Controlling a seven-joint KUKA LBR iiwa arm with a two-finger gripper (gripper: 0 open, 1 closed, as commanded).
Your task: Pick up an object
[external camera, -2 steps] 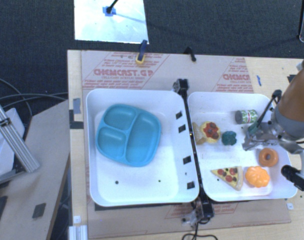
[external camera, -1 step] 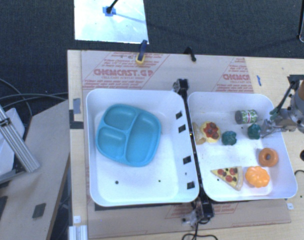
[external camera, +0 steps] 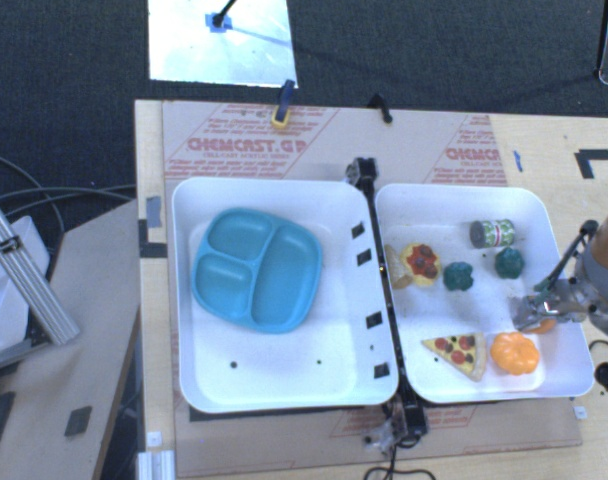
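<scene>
Orange object (external camera: 549, 320) half-hidden under tool (external camera: 536, 313)

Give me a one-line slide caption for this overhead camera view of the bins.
Pincer lowered into the right bin beside an orange toy pumpkin and pizza slice; blue divided plate in the left bin.

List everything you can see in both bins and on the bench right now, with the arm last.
Shallow white plastic bins: 2, white, side by side, left and right.
Blue divided plastic plate: 1, blue, left bin.
Small metal can: 1, silver with a green and red label, right bin, far side.
Dark green toy lumps: 2, green, right bin.
Round toy pizza: 1, red and yellow, right bin near the divider.
Toy pizza slice: 1, right bin, near side.
Orange toy fruit: 1, orange, right bin, near corner.
Gripper: 1, grey, right bin's right side, above the orange fruit.
</scene>
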